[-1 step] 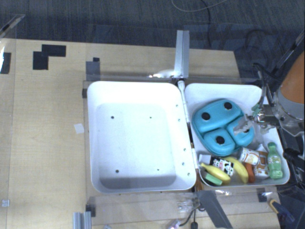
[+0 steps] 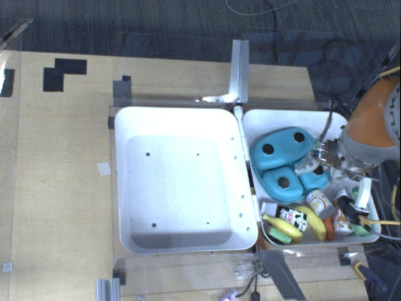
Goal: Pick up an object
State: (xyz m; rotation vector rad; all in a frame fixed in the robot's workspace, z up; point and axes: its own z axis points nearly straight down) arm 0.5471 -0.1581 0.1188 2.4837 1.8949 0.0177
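Two teal plastic shells [image 2: 280, 162] lie in the right bin [image 2: 294, 115], toward its left wall. The hand [image 2: 318, 160] sits at their right edge; its grip cannot be told. A banana [image 2: 311, 219] lies along the bin's near edge.

Objs are piled in the right bin [image 2: 250, 127]. Two teal rounded pieces, each w/ dark holes: a larger one [image 2: 281, 147] is seen at the bin's upper left, a smaller one [image 2: 285, 182] just below, touching it. Along the near wall a yellow banana [image 2: 313, 221] lies tilted, beside a small black-and-white item [image 2: 292, 216] and a yellow-green piece [image 2: 280, 229]. A small labelled can [image 2: 317, 200] lies just above the banana. Further small items at the right corner can't be made out.
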